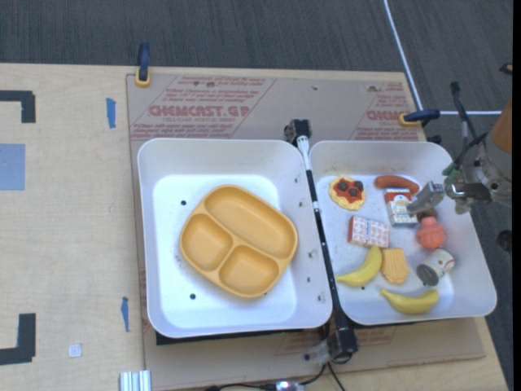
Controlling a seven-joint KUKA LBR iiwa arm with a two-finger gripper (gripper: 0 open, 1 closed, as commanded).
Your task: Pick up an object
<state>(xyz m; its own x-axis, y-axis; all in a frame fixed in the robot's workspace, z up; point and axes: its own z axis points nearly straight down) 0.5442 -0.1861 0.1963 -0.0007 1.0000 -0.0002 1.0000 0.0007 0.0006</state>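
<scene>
Gripper [426, 199] low over right bin [480, 255], upper right part; finger state unreadable. Nearest target: small carton [400, 208] touching-close to its left, orange-red toy [431, 234] directly below. Nothing visibly held.

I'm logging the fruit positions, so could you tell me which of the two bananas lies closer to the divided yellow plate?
The banana beside the bins' shared wall, standing more upright in the view. The other banana lies flatter near the right bin's front edge, farther from the plate.
</scene>
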